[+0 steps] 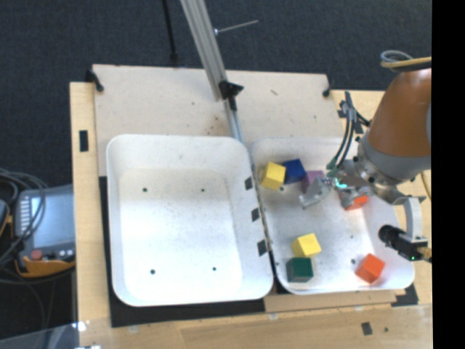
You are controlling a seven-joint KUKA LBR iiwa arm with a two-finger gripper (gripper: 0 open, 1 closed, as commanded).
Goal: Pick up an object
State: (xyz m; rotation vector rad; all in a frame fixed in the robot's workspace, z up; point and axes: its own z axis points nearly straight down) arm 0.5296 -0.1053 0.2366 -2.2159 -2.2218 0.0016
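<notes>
Your gripper is down in the right bin, near the back, hanging just right of the yellow cube and blue cube that sit touching each other. There's a small purple block right above the metal tips — it looks like the nearest candidate, but I can't tell if anything is actually between the fingers, and honestly I can't tell from this angle whether they're spread or pressed together either. So don't assume you've got it.

If you're going for the purple one, my guess is the crowding is your main problem — the blue cube is just beside it, so a finger could land on top of a neighbour instead of sliding down next to your target. Line the jaws up so they close across the free sides, not toward the blue cube.

Easier picks if this one flops: the second yellow cube and green cube near the front, or the orange cube sitting well apart in the front right corner. There's another orange piece tucked under the wrist, partly hidden. The left bin won't help you.
</notes>
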